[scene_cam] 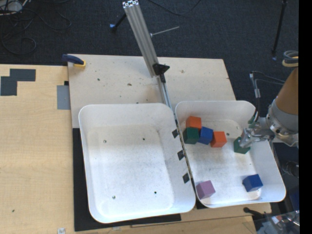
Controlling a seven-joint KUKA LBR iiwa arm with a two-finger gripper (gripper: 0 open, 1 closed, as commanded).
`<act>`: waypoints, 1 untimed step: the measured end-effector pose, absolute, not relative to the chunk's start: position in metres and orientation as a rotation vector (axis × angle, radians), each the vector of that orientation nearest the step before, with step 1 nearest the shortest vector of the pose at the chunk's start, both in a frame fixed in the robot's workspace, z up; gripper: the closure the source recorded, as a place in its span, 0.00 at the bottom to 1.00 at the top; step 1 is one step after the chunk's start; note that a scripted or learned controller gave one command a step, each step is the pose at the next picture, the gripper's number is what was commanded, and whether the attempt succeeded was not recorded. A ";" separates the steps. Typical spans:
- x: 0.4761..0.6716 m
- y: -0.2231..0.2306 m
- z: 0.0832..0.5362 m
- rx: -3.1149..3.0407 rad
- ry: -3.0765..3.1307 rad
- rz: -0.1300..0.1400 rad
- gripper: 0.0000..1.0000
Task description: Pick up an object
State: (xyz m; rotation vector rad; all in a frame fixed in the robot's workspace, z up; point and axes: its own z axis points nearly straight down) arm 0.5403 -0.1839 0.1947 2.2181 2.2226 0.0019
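My gripper [245,141] reaches in from the right over the right bin [229,104]. Its fingers are closed around a small dark green block [240,147] near the bin's right side. At the bin's left side, apart from the gripper, sit an orange cube [193,122], a green cube [190,136], a blue cube [205,135] and a second orange cube [218,139]. A purple cube [205,189] lies at the near left corner. Another blue cube [252,182] lies at the near right.
The left bin [97,130] sits beside the right one, with black clips [179,154] along the shared rim. A slanted aluminium bar [144,38] rises behind the bins. A blue-and-yellow clamp [74,60] lies at the board's back left corner.
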 end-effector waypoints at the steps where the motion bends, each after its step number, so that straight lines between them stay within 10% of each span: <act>1: 0.538 -0.177 0.254 2.216 2.222 0.004 1.00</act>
